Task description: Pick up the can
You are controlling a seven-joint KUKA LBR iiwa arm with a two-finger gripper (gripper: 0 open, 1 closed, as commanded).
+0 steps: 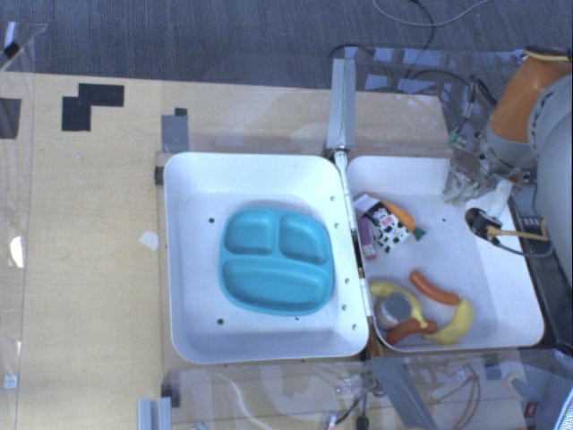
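One can [392,310] at right bin's [528,330] near edge; jaws [469,184] well apart.

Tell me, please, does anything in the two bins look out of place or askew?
Nothing looks damaged or spilled. The can sits crowded among the banana and sausages in the right bin's near corner; the blue tray lies flat in the left bin.
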